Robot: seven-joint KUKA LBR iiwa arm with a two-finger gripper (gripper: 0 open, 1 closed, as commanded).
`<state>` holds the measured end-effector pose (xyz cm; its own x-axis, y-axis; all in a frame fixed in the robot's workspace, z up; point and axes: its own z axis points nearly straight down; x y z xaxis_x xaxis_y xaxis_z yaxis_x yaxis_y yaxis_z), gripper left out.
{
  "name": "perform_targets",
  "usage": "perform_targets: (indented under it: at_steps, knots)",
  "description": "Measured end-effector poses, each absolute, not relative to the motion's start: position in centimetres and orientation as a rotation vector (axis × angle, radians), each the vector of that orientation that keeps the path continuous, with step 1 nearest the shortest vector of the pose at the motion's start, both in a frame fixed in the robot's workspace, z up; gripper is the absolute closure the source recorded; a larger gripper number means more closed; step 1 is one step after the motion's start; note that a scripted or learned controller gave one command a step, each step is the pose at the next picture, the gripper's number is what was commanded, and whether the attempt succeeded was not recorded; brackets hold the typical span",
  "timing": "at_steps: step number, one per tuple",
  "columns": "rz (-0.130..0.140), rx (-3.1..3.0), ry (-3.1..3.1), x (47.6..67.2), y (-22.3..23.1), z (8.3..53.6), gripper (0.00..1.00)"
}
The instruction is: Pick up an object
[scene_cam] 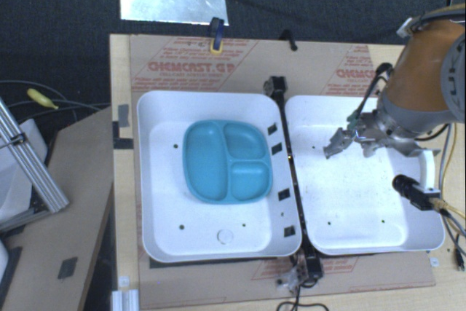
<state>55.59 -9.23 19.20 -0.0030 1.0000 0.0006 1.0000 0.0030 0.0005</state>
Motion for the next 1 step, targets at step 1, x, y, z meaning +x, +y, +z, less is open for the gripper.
perform_targets:
  at_steps: [1]
  knots:
    - [-0.007, -2.206, -2.236, 57.75, 0.80, 18.41, 0.00]
